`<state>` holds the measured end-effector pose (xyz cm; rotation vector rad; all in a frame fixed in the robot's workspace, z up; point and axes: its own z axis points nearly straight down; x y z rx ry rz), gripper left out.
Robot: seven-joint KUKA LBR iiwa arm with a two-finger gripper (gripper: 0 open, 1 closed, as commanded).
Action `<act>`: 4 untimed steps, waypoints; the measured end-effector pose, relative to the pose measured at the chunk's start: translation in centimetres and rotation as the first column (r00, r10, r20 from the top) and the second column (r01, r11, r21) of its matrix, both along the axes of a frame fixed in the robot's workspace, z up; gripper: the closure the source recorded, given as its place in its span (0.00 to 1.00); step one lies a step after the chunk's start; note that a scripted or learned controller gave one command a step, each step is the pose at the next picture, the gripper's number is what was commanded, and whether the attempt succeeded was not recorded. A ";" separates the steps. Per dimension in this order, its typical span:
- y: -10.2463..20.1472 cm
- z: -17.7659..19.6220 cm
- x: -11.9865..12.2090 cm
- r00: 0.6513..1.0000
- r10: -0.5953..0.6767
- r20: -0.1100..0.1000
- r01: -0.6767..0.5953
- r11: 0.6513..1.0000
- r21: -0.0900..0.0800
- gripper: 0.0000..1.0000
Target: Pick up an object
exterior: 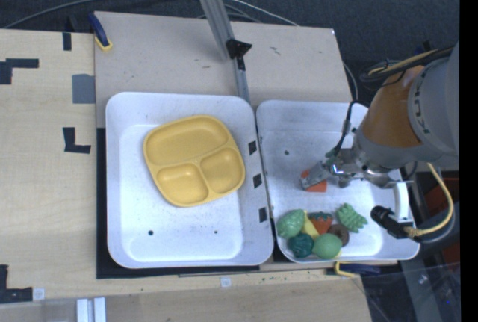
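Lying mid-floor in the right bin (pixel 299 126), an orange piece (pixel 314 182) touched the gripper (pixel 332 171); whether it was pinched, I could not tell. This looked like the grasp step; next, a lift clear of the toy pile (pixel 317 231).

- Your arm (pixel 418 115) reaches in from the right, its orange band above the wrist.
- Your gripper (pixel 326 177) points left and sits low; the jaws' state can't be made out.
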<state>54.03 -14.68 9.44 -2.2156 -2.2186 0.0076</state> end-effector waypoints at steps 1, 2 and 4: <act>0.1 1.3 0.1 1.000 0.002 0.004 -0.002 1.000 0.000 1.00; 0.5 6.3 1.1 1.000 0.001 0.011 -0.001 1.000 -0.002 1.00; 0.5 13.8 1.3 1.000 0.000 0.010 0.000 1.000 -0.001 1.00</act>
